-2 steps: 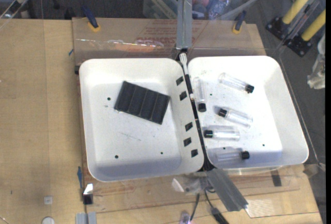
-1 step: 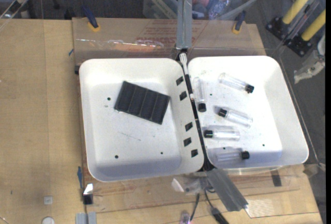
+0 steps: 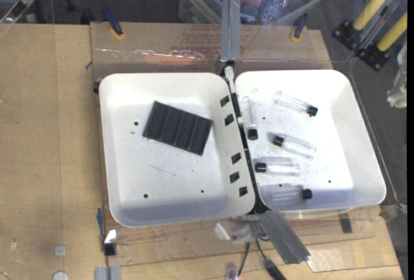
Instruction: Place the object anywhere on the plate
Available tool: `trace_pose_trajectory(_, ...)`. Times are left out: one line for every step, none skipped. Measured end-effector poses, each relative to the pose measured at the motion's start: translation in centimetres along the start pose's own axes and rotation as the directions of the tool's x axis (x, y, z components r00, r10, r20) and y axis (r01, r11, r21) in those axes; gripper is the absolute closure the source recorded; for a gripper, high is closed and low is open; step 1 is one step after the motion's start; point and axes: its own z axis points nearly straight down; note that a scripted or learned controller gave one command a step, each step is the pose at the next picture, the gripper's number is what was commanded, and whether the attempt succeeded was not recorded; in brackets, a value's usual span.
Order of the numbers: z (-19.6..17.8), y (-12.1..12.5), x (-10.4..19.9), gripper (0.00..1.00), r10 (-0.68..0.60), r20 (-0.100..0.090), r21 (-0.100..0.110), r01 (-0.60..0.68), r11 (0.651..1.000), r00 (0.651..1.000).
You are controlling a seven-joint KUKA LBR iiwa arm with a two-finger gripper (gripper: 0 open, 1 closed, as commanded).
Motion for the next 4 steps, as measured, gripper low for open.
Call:
trace_pose_trajectory(0.0, 0.0, 0.0, 0.00, -0.001, 0.000, 0.000, 0.001, 1.000, 1.000)
trace_pose_trajectory(-1.0, 0.1, 0.1, 1.00, -0.003, 0.002, -0.002, 0.003, 1.000, 1.000)
trace_pose_trajectory(-1.0, 0.1, 0.1, 0.00, -0.004, 0.002, -0.001, 0.004, 1.000, 1.000)
trace_pose_trajectory(-2.0, 0.2, 0.2, 1.00, -0.006, 0.003, -0.004, 0.006, 1.000, 1.000)
